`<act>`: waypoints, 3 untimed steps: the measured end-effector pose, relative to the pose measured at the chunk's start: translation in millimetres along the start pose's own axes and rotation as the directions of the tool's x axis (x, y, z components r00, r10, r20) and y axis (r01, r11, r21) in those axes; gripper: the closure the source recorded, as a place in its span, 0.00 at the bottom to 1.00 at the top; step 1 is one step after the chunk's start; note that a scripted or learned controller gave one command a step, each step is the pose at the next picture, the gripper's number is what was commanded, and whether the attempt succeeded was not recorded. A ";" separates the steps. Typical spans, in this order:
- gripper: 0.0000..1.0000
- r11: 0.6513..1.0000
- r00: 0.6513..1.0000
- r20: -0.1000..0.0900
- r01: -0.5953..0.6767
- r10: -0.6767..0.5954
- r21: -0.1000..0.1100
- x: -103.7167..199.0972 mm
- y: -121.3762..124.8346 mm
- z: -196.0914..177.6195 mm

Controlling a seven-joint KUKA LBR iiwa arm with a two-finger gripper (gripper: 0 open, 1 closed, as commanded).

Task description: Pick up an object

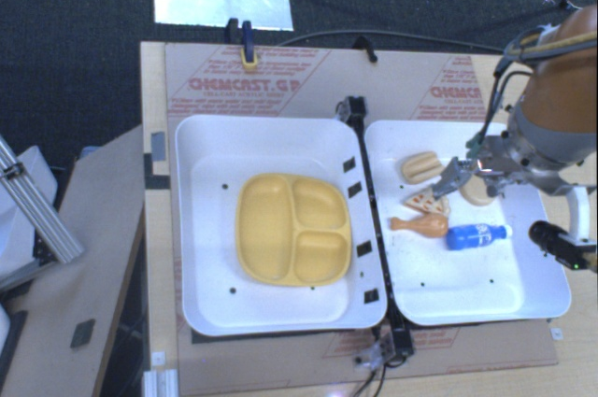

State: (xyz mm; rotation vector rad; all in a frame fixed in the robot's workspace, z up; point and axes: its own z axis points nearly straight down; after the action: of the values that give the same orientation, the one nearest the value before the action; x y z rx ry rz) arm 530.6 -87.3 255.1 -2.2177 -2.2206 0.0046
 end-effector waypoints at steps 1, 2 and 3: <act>0.00 1.000 1.000 0.001 0.001 -0.001 -0.007 0.1 1.4 -2.9; 0.00 1.000 1.000 -0.001 -0.001 0.001 -0.001 -9.4 -2.0 46.8; 0.00 1.000 1.000 -0.001 0.000 0.000 -0.001 -2.4 5.9 98.8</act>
State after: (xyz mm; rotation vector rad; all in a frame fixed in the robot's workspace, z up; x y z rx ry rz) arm 536.1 -89.6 156.3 -2.2172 -2.2206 0.0029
